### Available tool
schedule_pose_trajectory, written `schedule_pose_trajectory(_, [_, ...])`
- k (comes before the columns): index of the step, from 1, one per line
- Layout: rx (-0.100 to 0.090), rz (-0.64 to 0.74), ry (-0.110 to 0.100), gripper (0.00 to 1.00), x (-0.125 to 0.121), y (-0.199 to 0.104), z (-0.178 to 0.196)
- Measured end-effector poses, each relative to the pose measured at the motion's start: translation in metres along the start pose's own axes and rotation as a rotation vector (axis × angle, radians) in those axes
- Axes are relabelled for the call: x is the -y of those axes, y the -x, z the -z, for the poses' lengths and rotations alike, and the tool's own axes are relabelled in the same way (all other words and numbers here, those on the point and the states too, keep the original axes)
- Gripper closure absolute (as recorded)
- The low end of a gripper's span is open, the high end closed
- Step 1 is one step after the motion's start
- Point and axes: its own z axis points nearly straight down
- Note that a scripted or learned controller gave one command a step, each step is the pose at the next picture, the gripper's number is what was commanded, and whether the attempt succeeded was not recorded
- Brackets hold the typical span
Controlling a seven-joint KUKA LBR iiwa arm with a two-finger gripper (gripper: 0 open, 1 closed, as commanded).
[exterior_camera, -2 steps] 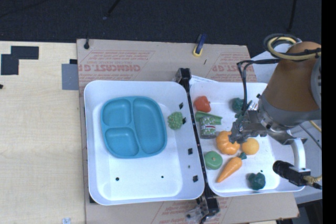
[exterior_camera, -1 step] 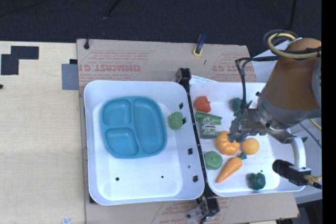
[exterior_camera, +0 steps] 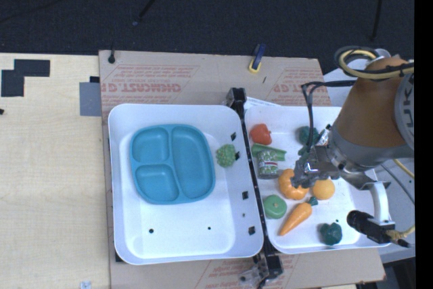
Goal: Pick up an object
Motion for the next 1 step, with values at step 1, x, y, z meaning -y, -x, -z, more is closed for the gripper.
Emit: schedule_pose_trajectory(1, [0.0,0.002,0.005,1.0,0.0079,-0.0011,0.0186])
